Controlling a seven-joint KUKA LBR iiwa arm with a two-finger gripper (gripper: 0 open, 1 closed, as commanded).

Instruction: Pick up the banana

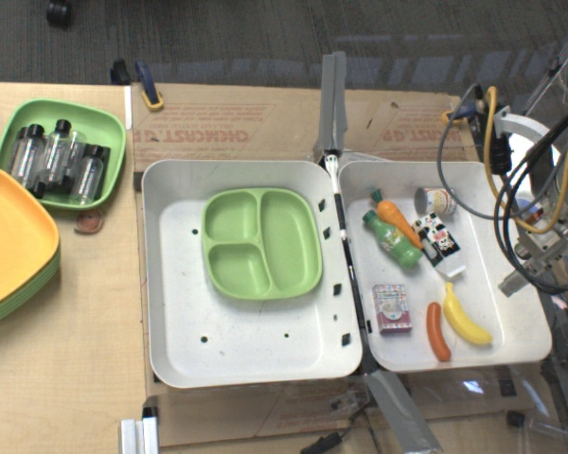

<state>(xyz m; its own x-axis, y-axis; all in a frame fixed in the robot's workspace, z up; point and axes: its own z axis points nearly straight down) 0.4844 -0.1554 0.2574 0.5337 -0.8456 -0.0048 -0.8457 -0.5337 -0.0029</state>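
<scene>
Yellow banana [466, 319], orange carrot [398, 220], green bottle [392, 239], red sausage [437, 332], pale green divided plate [262, 244], white bins [170, 348], pink carton [392, 307]

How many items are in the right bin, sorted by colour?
Yellow: 1, the banana
Orange or red: 2, the carrot and the sausage
Green: 1, the bottle
Pink: 1, the small box
Black and white: 1, the carton
Grey: 1, the small can
Total: 7
</scene>
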